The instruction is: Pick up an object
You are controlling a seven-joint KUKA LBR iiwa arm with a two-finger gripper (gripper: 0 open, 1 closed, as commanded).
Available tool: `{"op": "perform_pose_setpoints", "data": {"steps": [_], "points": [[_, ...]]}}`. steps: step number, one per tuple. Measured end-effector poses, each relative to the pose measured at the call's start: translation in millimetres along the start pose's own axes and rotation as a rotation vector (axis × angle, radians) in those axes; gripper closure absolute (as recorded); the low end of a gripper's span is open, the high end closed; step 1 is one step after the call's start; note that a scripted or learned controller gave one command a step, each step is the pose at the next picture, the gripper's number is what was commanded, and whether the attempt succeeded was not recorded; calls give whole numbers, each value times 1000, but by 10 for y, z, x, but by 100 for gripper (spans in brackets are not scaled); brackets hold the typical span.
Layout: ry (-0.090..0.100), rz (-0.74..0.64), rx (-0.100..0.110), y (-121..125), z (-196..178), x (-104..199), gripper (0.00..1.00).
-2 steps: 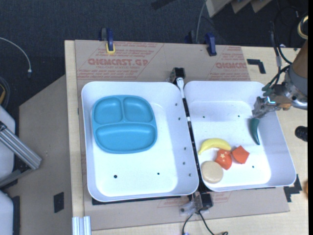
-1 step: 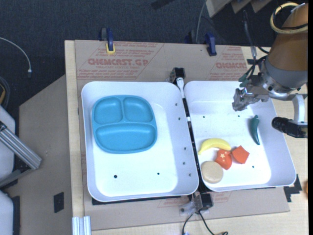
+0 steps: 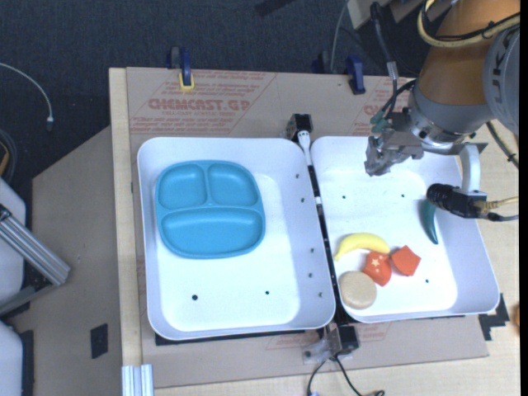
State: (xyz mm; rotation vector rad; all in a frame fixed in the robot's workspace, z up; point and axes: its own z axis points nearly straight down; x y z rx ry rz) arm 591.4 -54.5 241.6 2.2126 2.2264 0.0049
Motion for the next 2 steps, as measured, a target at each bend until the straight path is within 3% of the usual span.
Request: {"op": "perform_pose_setpoints", "data": {"steps": [2], "points": [[0,1,1,465,46,992,100]]}}
